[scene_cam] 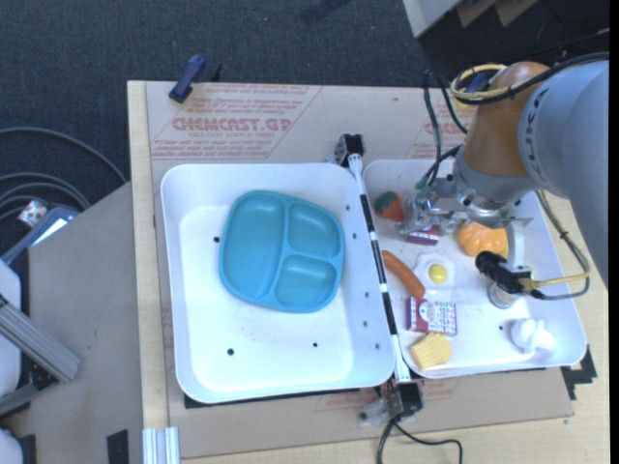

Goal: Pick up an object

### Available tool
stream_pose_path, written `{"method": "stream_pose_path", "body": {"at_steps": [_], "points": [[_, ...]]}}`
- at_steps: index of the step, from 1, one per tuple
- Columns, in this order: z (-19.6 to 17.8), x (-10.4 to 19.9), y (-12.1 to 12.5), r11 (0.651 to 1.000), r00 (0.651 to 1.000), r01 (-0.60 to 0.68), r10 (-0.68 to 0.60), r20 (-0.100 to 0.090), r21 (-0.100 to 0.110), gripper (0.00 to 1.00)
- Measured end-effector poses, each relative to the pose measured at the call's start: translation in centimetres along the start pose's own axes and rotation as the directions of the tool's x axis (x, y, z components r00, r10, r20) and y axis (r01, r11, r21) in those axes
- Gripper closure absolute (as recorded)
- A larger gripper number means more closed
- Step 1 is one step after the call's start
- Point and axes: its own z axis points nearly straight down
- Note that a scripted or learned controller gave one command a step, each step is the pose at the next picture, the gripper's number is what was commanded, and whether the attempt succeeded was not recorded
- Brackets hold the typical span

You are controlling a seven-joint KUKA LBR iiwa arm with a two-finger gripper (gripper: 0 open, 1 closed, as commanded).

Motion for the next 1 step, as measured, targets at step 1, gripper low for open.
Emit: {"method": "stream_pose_path", "body": {"at_steps": [1], "points": [[-10.53,5.88,-4.28,1.0,1.0,0.002,-0.002,0.0,0.001,1.0]]}}
